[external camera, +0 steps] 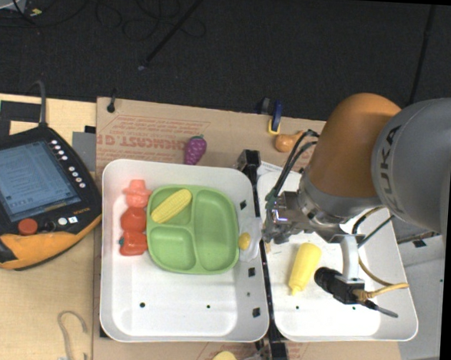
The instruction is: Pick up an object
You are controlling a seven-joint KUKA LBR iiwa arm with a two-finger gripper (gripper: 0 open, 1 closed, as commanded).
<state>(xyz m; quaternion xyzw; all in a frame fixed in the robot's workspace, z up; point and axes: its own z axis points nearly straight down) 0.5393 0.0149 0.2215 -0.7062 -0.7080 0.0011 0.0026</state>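
Yellow bottle [304, 267] lies in the right bin [389, 321]. My gripper [276, 227] is up against it; can't tell if it's open or closed.
Bottle is near bin centre, narrow end toward 6 o'clock, at about 4 o'clock from my gripper, which hangs at the bin's 9 o'clock wall. Left bin [169, 321]: green divided plate [206, 236] with a corn cob [170, 204] in its 10 o'clock compartment. Red figure [134, 227] sits just beside the plate at 9 o'clock, small yellow piece [244, 242] at its 3 o'clock. Outside the bins: purple grapes [195, 149] at the left bin's 12 o'clock, teach pendant [32, 193] well out at 9 o'clock.
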